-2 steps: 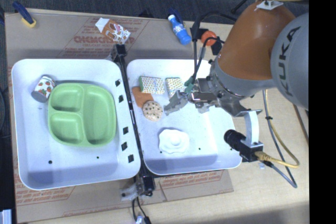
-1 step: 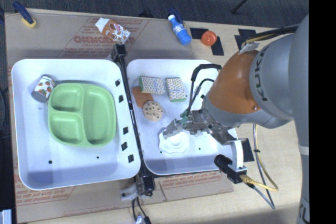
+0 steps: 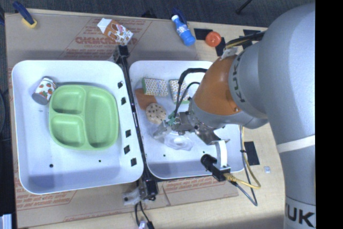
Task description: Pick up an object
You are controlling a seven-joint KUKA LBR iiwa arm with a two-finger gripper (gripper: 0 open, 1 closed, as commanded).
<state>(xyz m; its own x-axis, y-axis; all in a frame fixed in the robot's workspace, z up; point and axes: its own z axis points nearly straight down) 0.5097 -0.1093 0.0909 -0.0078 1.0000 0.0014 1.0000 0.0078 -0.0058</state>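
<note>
Walls of the right bin (image 3: 140,115) hem me in closely; its near floor lies open. The left bin (image 3: 21,115) holds a smooth green divided tray (image 3: 84,115) and a patterned cup (image 3: 44,89). My gripper (image 3: 177,127) hangs over a crinkly clear plastic piece (image 3: 174,139), beside a speckled cookie (image 3: 156,112). Whether I grip anything, I cannot tell.

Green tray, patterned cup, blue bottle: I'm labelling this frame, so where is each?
green tray (image 3: 84,116): camera view, middle divider of the tray.
patterned cup (image 3: 44,89): camera view, its side wall.
blue bottle (image 3: 184,31): camera view, mid-body.
</note>
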